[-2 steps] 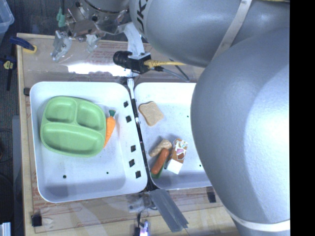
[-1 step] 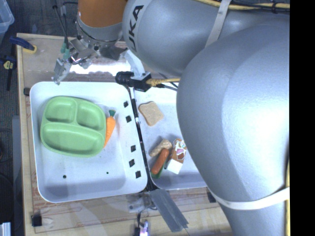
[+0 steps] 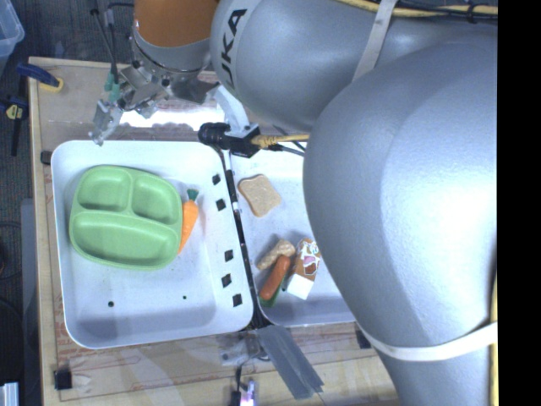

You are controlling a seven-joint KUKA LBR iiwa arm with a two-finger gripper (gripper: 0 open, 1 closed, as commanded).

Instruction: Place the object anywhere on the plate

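Wooden bench point(image 3: 51, 227), two white bins point(image 3: 127, 320), green plate point(image 3: 125, 218), carrot point(image 3: 188, 220) beside it, fingers point(image 3: 103, 121) state unclear

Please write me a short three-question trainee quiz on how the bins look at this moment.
1. True or false: the carrot lies on the plate.
2. Which bin holds the bread? A) the one with the plate B) the other bin C) neither
3. Fill in: the pincer hovers beyond the plate bin's ____ rim.

Key: 1. False; it lies beside the plate, against its right edge. 2. B. 3. Far (top of the view).
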